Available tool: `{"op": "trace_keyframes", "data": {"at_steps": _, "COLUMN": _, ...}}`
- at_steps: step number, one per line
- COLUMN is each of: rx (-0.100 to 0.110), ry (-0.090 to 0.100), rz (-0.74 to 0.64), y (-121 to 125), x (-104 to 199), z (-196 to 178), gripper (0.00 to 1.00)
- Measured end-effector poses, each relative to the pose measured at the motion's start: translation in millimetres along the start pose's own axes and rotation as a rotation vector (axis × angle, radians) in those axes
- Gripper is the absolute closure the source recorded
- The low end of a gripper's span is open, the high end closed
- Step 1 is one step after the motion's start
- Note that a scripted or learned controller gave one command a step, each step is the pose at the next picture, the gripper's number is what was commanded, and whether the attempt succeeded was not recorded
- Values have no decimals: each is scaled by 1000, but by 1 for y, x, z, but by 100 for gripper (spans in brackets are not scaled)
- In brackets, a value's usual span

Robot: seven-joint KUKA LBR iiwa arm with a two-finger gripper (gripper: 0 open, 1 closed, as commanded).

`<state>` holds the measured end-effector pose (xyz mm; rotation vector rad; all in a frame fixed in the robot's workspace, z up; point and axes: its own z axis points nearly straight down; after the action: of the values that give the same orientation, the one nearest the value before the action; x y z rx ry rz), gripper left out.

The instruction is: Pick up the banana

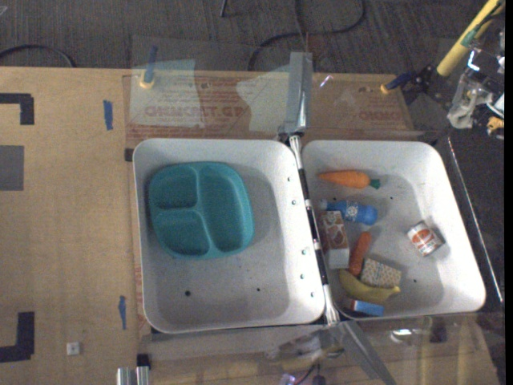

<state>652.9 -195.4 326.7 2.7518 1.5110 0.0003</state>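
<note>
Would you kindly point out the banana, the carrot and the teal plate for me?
banana [365,285]: camera view, middle of its yellow curve.
carrot [346,179]: camera view, middle of its orange body.
teal plate [200,208]: camera view, ridge between its compartments.

Colour log, both bins, as I read them from my remote station.

Left bin [272,295] white, holding a teal divided plate [200,208]. Right bin [449,215] also white. In it I note: orange carrot [346,179] with a dark green tip; blue bottle [357,212] with a white patch; red-brown printed carton [335,233] with white lower end; red-orange sausage-shaped piece [360,252]; yellow banana [365,285] with darker ends; tan speckled block [380,273]; small blue block [369,307]; can [424,238] with red-and-white label. Bench top [64,215] tan cardboard with black corner marks and blue tape strips. Floor grey.
</note>
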Motion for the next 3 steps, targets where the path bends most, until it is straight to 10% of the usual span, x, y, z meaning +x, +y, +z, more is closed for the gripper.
{"op": "trace_keyframes", "data": {"at_steps": 1, "rx": 0, "ry": 0, "rz": 84, "y": 12, "x": 9, "z": -47, "gripper": 100}}
{"op": "trace_keyframes", "data": {"at_steps": 2, "rx": 4, "ry": 0, "rz": -117, "y": -29, "x": -19, "z": 2, "gripper": 100}}
{"op": "trace_keyframes", "data": {"at_steps": 3, "rx": 0, "ry": 0, "rz": 138, "y": 4, "x": 0, "z": -38, "gripper": 100}}
